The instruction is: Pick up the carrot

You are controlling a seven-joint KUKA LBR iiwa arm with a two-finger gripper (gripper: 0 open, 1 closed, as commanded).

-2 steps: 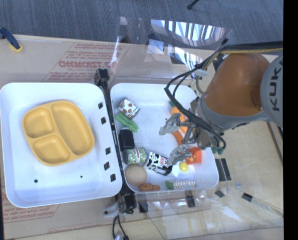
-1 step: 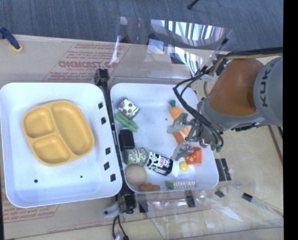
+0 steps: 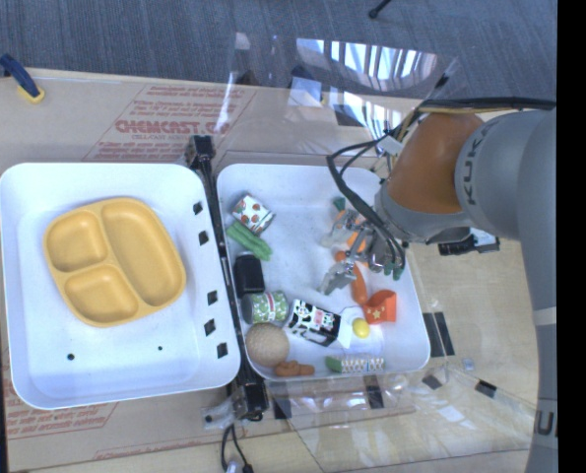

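The right bin [image 3: 273,177] serves as the landmark. The arm [image 3: 489,180], grey with an orange band, reaches in over the right bin's far right side. The gripper [image 3: 346,267] hangs low over the bin's right-centre area, metal fingers pointing down and toward the bin's middle.

Finger spread: cannot tell; the tips are blurred against the clutter beneath them.

The carrot [image 3: 357,282], a small orange piece, lies on the bin floor right at the fingertips, touching or just beside them. The view does not settle whether it sits between the fingers. Another orange bit with a green end [image 3: 347,217] lies toward the bin's back wall, near the wrist.

Other contents of the right bin:
- Red pepper-like piece [image 3: 380,307], just in front of the carrot.
- Black-and-white carton [image 3: 313,322] near the front wall, with a yellow-tipped white item [image 3: 355,329] beside it.
- Round tan ball [image 3: 267,344] in the front left corner, with a brown lumpy piece [image 3: 294,369] beside it.
- Green spotted can [image 3: 269,307], a black block [image 3: 248,273] and a green pod [image 3: 248,240] along the left wall.
- Small printed can [image 3: 253,213] toward the back left.

Left of the right bin, across the black divider [image 3: 207,205], the left bin [image 3: 17,343] holds a yellow three-compartment plate [image 3: 113,259].
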